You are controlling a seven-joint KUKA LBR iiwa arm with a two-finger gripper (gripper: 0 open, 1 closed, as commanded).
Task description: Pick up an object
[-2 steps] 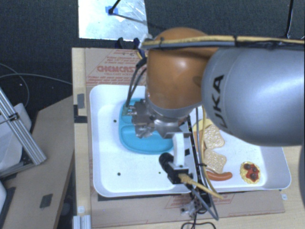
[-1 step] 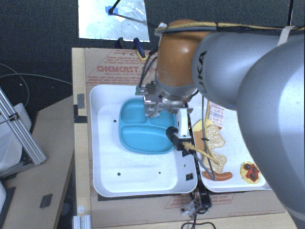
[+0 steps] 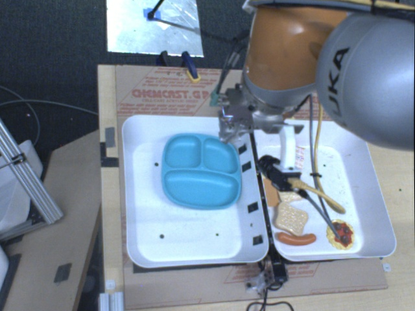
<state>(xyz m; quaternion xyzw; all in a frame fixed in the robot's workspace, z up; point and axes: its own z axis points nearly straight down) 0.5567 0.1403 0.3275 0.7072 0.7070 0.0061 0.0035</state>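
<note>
My gripper (image 3: 227, 129) hangs over the back right corner of the left bin (image 3: 146, 238), just above the far right rim of a blue divided plate (image 3: 200, 172). I see nothing between its fingers. The plate lies flat in the middle of that bin. In the right bin (image 3: 369, 193) lie a square cracker (image 3: 292, 219), a small sausage (image 3: 296, 239), a round pizza-like toy (image 3: 341, 234) and a yellow spoon-like utensil (image 3: 321, 195). The large grey and orange wrist hides the back of the right bin.
The divider wall (image 3: 258, 199) between the bins runs just right of the gripper. A cardboard sheet (image 3: 155, 86) lies behind the bins, with a blue and yellow clamp (image 3: 190, 66) on it. An aluminium frame (image 3: 23, 173) stands at the left.
</note>
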